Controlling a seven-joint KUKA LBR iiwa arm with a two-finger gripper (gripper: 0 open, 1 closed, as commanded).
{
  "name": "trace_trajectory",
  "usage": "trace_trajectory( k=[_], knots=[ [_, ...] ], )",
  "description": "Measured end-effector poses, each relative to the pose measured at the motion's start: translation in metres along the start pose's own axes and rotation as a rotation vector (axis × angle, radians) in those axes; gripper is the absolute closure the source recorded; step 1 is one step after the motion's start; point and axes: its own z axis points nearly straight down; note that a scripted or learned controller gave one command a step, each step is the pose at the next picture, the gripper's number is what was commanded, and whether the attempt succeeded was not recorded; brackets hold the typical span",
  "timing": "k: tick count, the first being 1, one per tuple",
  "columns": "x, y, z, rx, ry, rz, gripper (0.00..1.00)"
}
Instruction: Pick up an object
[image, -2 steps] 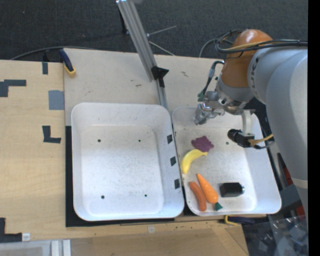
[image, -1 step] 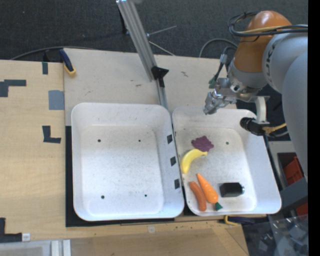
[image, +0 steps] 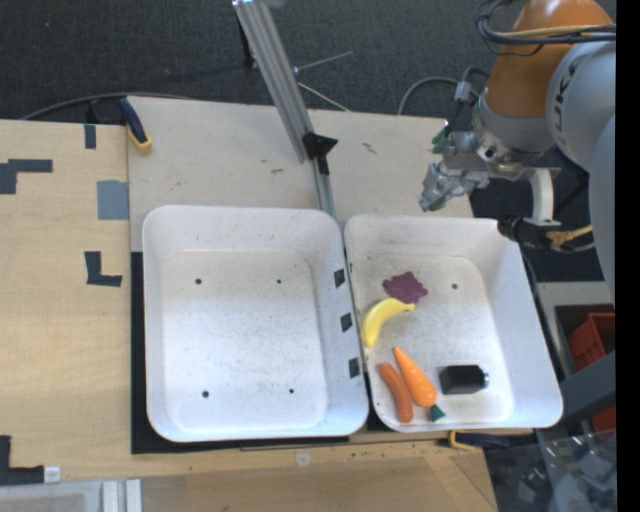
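The right bin (image: 520, 290) holds a purple grape bunch (image: 405, 287), a yellow banana (image: 383, 318), two orange carrots (image: 413, 375) (image: 395, 391) lying side by side, and a black block (image: 463, 379). My gripper (image: 437, 193) hangs above the bin's back rim, near its far edge, well clear of all the objects. Nothing shows between its fingertips. The grape bunch lies closest to it, further toward the front of the bin.
The left bin (image: 165, 300) stands beside the right one, sharing a middle rim. A slanted metal pole (image: 290, 95) rises behind the bins. A blue and yellow clamp (image: 135, 125) sits on the bench at the back left.
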Motion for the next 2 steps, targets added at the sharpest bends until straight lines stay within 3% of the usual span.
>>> trace_trajectory(
  k=[2],
  knots=[
    [0.087,-0.031,0.007,0.009,0.002,-0.004,1.00]
  ],
)
